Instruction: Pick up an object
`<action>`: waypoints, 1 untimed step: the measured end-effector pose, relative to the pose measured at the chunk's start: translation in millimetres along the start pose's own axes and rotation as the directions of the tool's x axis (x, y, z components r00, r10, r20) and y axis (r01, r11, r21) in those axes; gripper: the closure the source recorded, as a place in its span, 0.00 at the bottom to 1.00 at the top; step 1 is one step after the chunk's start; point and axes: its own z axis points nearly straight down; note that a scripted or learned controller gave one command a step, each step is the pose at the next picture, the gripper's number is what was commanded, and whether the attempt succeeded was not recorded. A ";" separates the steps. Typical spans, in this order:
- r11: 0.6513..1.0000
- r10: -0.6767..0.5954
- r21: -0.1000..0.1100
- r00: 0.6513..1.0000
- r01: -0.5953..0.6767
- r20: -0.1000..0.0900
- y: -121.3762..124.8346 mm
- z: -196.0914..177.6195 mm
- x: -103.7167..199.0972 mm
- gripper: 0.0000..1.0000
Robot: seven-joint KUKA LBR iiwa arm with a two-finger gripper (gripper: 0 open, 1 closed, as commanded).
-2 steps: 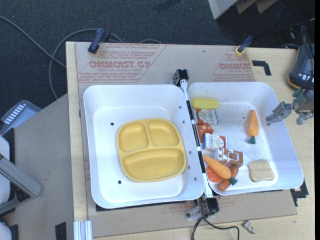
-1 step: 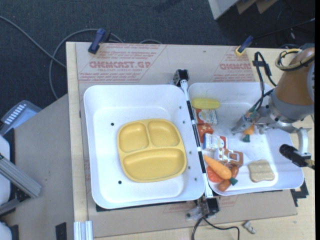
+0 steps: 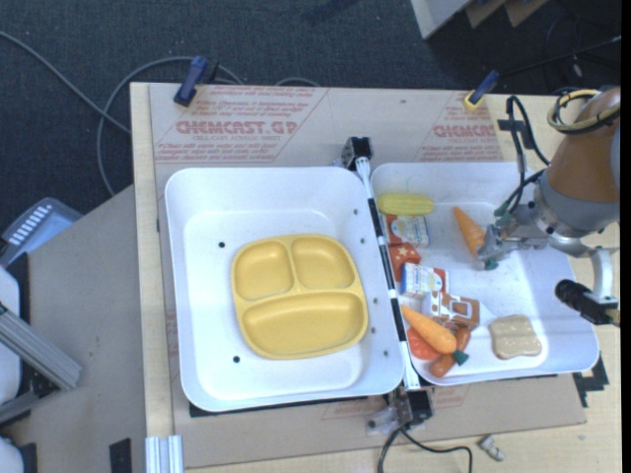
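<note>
Toast slice [image 3: 515,338] lies just below the hand [image 3: 490,257], in the right bin [image 3: 552,363]; an orange carrot piece [image 3: 470,229] sits beside the hand. Whether the hand is open or closed I cannot tell. "CHEMCAST GP" is printed on the table [image 3: 246,121]. Dark carpet [image 3: 197,18] surrounds the table. Left of the hand, small cartons' [image 3: 426,282] labels are unreadable.

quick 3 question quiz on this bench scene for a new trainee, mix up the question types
1. True or false: the yellow divided plate lies in the right bin.
2. Which item lies nearest the gripper? A) small carrot piece B) bread slice C) corn cob
3. Fill in: the plate has ___ compartments.

Key:
1. False; it lies in the left bin.
2. A
3. three
</note>
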 end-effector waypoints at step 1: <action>1.000 0.000 0.000 1.000 0.000 0.000 -0.1 0.1 0.0 0.00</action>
